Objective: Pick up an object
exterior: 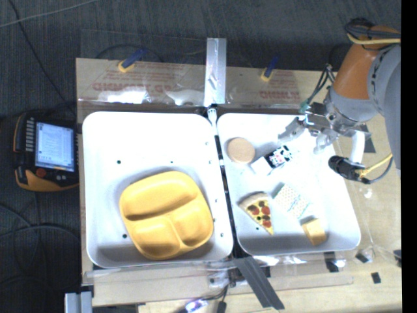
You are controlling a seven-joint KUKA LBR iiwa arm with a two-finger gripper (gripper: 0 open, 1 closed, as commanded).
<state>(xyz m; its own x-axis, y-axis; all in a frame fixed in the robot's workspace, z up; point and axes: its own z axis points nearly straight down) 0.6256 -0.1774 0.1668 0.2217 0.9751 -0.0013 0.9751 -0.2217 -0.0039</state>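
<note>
- Candidates for picking, all loose on the floor of the right bin (339, 194) and none singled out by the task: a tan round disc (240, 150), a small black-and-white patterned block (279, 156), a toy pizza slice (259, 212), a pale dotted packet (291, 199), a tan cube (315, 231).
- Nearest to the gripper (306, 126): the patterned block, just below and left of it; next the disc, further left near the divider; pizza slice, packet and cube well below, toward the bin's near edge.
- Gripper hanging over the upper right part of the right bin, nothing visible between the fingers; spread or closed, cannot tell at this angle.
- Probably a scatter left for random grasp attempts: pieces lying flat and apart from one another, so each reachable from above without touching a neighbour.
- Patterned block touching or overlapping a small white piece (259, 163) on its left; a descent there could catch both.
- Packet flat and thin, likely awkward for two fingers; cube and block judged the easier grips.
- Far left of the gripper, across the divider, the left bin (111, 135) holding a yellow sectioned tray (167, 212), large and out of the way.
- Beyond the bins: clear plastic sheeting (156, 90) taped along the far edge above, and a handheld control pendant (45, 150) far left on the dark floor.
- Little obstruction to a straight drop; bin wall at right close to the wrist.
</note>
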